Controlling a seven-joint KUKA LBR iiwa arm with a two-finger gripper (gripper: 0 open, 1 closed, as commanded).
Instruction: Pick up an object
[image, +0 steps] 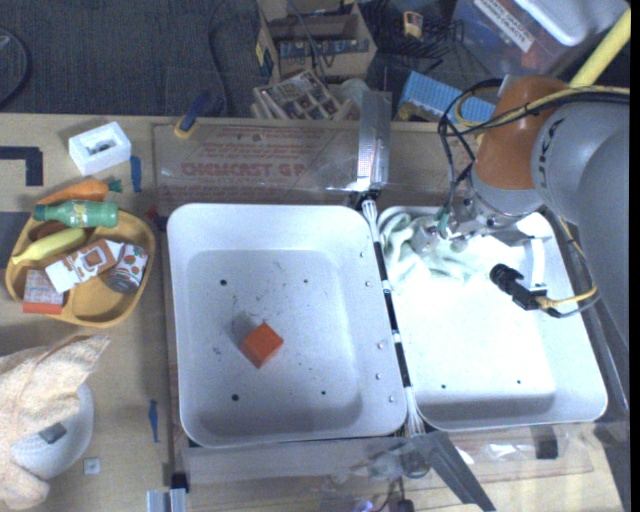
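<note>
Gripper (447, 232) low over crumpled pale cloth (420, 255) at far left corner of right bin (560, 400); grasp impossible to judge; nothing visibly lifted; orange block (263, 344) lying untouched in left bin (200, 230); pick not yet made.

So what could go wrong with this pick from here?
Two risks, as I see it. The arm is over the right bin's far left corner, working at a pale cloth bunched against the wall, so it may snag or slip. And the orange block sits alone in the left bin, far from the arm, so reaching it means crossing the divider.
</note>
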